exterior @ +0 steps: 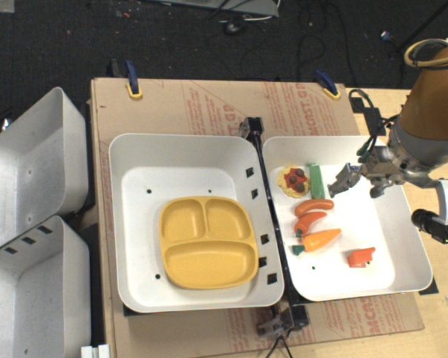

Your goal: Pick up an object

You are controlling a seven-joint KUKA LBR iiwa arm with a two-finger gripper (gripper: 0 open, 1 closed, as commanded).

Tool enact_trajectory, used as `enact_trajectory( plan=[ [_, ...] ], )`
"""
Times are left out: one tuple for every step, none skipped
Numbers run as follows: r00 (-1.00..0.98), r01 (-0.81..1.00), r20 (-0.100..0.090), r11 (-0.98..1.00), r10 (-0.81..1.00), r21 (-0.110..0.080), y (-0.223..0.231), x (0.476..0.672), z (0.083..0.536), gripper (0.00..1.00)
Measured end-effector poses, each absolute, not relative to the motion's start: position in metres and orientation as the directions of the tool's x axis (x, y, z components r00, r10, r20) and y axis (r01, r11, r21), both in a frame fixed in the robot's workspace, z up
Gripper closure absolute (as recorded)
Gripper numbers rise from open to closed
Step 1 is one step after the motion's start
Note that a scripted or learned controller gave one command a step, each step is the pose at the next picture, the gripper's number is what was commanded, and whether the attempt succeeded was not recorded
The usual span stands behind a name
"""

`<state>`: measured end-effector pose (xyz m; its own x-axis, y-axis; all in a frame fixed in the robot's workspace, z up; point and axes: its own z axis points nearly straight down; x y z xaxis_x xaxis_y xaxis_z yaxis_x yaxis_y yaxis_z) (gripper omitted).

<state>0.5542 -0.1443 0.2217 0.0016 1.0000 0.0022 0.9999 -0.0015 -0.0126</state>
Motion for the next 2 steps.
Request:
enact_trajectory(
  plan=[
    [-0.001,1.0,0.0,0.001,1.0,-0.001,-0.144,0.557,0.228,0.0],
    [0.001,1.0,0.001,-0.001,1.0,-0.005,-0.135,0.551,0.171,0.0]
  ],
)
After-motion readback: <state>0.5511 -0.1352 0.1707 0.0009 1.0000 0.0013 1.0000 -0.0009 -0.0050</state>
